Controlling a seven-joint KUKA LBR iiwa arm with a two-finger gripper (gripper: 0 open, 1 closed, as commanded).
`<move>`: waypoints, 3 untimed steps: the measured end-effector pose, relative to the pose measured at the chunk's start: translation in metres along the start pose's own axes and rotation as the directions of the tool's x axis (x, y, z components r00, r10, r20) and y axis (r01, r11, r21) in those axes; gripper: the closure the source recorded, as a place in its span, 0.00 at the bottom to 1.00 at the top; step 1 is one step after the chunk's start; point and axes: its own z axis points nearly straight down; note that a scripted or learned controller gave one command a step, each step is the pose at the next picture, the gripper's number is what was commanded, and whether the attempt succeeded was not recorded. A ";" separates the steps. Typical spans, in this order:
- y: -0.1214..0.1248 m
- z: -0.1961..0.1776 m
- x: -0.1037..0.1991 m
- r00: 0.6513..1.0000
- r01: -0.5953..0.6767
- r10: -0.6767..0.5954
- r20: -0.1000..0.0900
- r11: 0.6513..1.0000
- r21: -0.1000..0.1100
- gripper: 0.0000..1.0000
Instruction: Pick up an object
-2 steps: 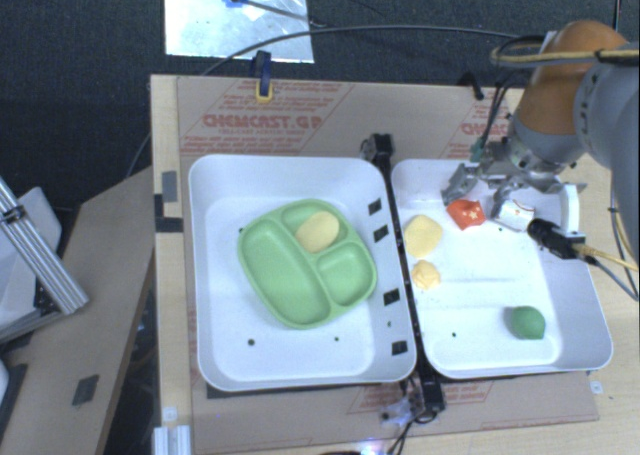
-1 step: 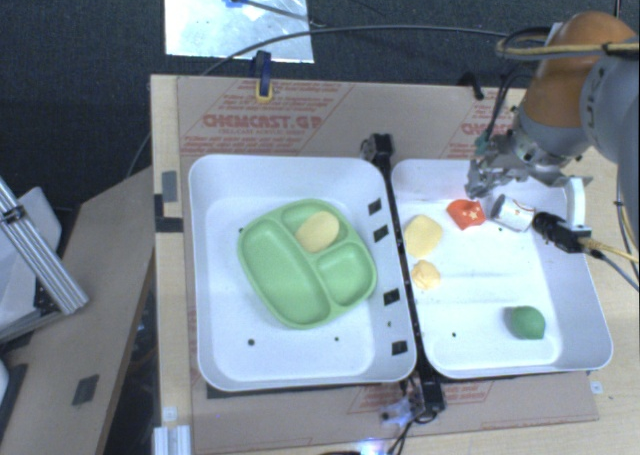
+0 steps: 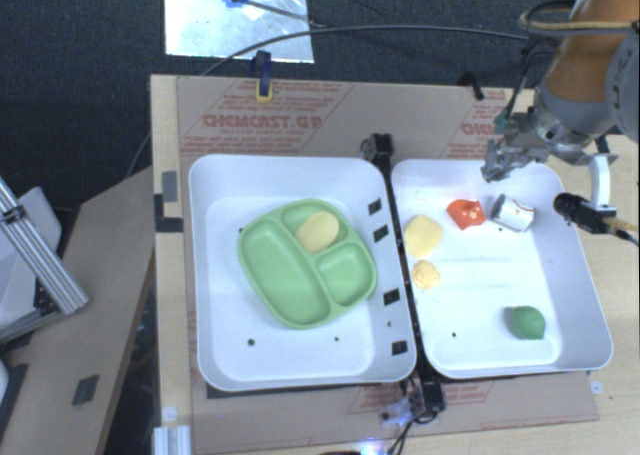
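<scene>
Partly cropped arm [image 3: 590, 53], jaws indistinct.

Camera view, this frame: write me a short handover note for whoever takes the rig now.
Claw: hanging over the far edge of the right bin, nothing seen between its fingers; open or shut can't be told.
Right bin holds: red piece, white cup-like item on its side, two yellow pieces, green lump.
Left bin: green divided plate with a yellow piece in its far compartment.
Done: nothing lifted.
Left: the pick itself; red piece and white item lie nearest the claw.
</scene>
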 end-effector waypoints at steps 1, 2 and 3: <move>0.002 -0.044 0.000 1.000 0.002 -0.002 0.000 1.000 -0.001 1.00; -0.022 -0.033 0.043 1.000 0.004 -0.004 -0.002 1.000 0.007 1.00; -0.043 -0.027 0.083 1.000 0.004 -0.004 -0.002 1.000 0.008 1.00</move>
